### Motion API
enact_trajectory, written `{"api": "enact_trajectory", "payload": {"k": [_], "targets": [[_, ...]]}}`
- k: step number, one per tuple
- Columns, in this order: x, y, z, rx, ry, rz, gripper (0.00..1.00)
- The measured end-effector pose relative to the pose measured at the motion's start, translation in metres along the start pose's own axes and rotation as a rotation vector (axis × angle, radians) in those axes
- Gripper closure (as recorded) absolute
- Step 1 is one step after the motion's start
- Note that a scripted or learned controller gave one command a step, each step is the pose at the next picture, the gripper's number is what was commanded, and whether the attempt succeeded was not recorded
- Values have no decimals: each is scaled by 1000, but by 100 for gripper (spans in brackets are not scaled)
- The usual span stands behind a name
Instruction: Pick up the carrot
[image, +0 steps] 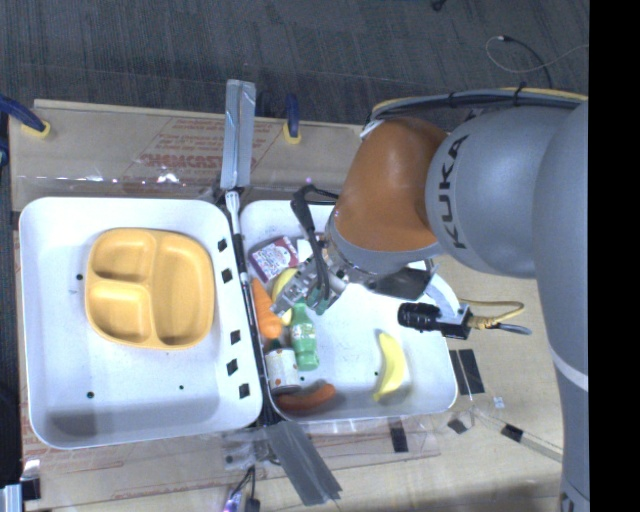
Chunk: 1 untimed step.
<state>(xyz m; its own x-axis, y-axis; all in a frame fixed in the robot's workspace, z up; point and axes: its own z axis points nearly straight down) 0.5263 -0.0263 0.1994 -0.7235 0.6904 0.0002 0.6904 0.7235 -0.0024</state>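
I had the gripper (305, 287) just beside the carrot (266, 312), mid-approach; its spread I couldn't make out. Next it needed centring over the carrot, then closing.

Carrot (266, 312) lies left of bottle (303, 340) in right bin (347, 347).

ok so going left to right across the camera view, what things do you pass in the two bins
yellow divided plastic plate → orange carrot → green plastic bottle → yellow banana
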Motion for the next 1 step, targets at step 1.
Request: {"api": "enact_trajectory", "payload": {"k": [1], "targets": [[58, 66, -23, -2, -1, -145, 100]]}}
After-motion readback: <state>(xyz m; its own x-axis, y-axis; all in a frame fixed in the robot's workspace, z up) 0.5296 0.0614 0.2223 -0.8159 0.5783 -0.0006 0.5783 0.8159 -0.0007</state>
